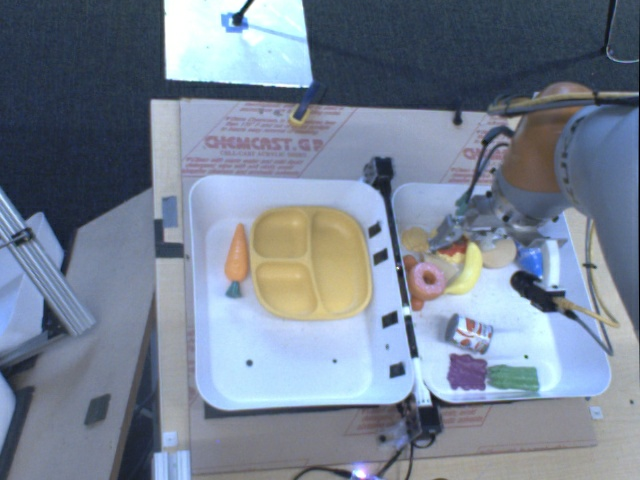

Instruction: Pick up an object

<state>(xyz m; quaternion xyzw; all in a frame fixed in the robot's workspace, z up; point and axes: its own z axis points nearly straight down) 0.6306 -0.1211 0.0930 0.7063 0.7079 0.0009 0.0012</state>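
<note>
Dark carpet floor [80, 68] surrounds the wooden bench [170, 298].

Robot arm [600, 158]: thick grey rounded casing w/ an orange band [535, 148] above the wrist. Thin black & yellow cables run alongside. Dark metallic gripper [455, 230] at the tip.

The arm [600, 158] enters from 3 o'clock, its grey link leading to the orange band [535, 143] above the wrist. The wrist tilts down toward 8 o'clock, and the gripper [452, 233] sits low at its end.
</note>
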